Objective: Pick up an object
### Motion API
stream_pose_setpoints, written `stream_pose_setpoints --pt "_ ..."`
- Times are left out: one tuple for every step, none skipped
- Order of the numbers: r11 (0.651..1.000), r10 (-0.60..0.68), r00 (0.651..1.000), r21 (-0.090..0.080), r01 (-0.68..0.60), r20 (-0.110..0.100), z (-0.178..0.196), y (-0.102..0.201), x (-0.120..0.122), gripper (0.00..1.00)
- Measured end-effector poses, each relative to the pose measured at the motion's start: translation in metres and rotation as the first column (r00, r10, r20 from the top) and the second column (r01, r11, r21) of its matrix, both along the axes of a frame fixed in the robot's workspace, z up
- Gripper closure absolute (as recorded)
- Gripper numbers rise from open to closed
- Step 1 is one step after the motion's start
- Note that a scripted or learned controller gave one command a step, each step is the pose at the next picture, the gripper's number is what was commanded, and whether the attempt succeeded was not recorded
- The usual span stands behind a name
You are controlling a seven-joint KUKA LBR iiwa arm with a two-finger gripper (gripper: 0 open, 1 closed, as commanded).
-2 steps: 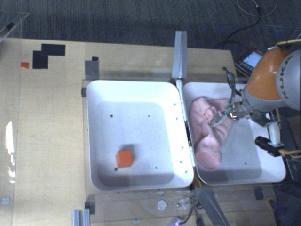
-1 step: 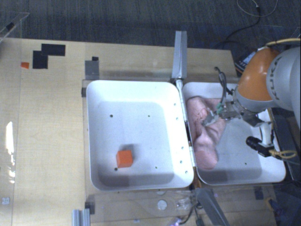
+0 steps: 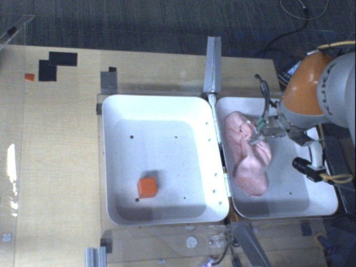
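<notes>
- Two white bins are carried side by side on a pale wooden surface (image 3: 55, 166): a left bin (image 3: 119, 149) and a right bin (image 3: 300, 202).
- One orange block (image 3: 147, 187) is found in the left bin, toward its near-left part, lying apart from the walls.
- One pink cloth (image 3: 247, 154), soft and crumpled, is laid lengthwise in the left half of the right bin, close to the wall shared with the other bin.
- One arm (image 3: 325, 90), grey with an orange band, is entered from the right over the right bin.
- One pincer (image 3: 260, 132) is set at the cloth's upper right edge, touching or just above it; whether it is released or clenched cannot be told.
- Several black patches (image 3: 55, 64) and one small orange mark (image 3: 29, 77) are noted on the surface at far left.
- One grey bar (image 3: 212, 65) is seen upright behind the gap between the bins.
</notes>
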State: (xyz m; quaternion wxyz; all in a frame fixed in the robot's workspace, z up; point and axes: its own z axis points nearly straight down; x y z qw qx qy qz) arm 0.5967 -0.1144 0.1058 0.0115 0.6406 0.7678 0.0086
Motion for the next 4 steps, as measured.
stream_pose_setpoints --pt "0.986 0.164 0.986 -0.001 -0.164 -0.018 0.082 0.036 0.065 1.00" --pt "0.971 0.239 0.971 -0.003 -0.240 -0.019 0.081 0.044 0.074 1.00" --pt "0.950 0.311 0.950 -0.002 -0.311 -0.021 0.081 0.057 0.074 1.00" --pt "0.942 0.335 0.942 -0.003 -0.335 -0.021 0.081 0.101 0.074 1.00"
